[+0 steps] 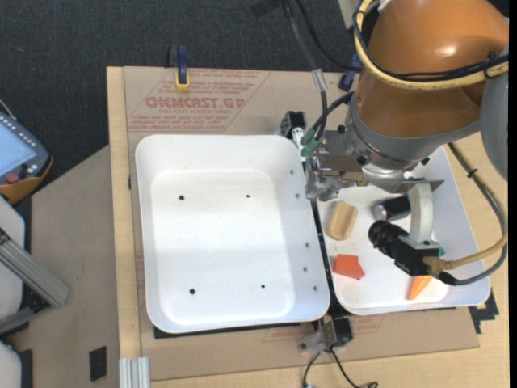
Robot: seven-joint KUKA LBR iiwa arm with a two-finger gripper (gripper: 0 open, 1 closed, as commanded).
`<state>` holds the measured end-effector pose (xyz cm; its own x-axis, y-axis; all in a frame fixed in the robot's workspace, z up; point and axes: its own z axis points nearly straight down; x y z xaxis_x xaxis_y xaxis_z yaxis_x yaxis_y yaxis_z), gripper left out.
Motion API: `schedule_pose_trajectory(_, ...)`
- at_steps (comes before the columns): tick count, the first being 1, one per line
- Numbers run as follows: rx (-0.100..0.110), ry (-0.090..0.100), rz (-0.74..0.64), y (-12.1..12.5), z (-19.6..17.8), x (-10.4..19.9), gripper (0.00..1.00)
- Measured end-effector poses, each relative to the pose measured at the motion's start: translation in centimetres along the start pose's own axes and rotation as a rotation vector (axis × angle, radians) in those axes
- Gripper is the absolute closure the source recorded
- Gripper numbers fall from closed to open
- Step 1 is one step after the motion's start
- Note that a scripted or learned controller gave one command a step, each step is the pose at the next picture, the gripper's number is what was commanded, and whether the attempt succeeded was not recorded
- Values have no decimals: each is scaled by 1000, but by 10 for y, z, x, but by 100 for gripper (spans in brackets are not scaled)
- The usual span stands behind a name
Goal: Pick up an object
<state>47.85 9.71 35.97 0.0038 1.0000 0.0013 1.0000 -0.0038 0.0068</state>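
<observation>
Two white bins sit side by side on the worktop (85, 241), and all the candidates for the pick are in the right bin (460, 217). Count them: three pieces. One tan block (340, 219) stands close to the bin's left wall, one red block (348, 266) lies just below it in the view, and one orange wedge (418, 286) rests near the front rim, apart from the other two.

The gripper (323, 183) hangs over the seam between the bins, just above the tan block in the view. The arm's big orange band blocks the line of sight from above, so I cannot tell how far open the gripper is, and nothing can be seen held in it.

Over in the left bin (153, 217), four small dark dots mark the floor. Both bins rest on a brown board (210, 115) printed in red with "CHEMCAST GP", with smaller lines under it too fine to read. One blue-and-yellow clamp (182, 67) grips the board's far edge.
</observation>
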Motion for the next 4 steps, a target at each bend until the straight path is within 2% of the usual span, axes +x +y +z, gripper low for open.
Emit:
schedule_pose_trajectory(1, 4, -1, -3, 2, -6, 2, 100)
schedule_pose_trajectory(2, 16, -3, 5, 0, 65, -80, 100)
schedule_pose_trajectory(3, 0, 1, -10, 1, 9, -26, 100)
schedule_pose_trajectory(4, -7, 4, -11, 2, -90, 22, 100)
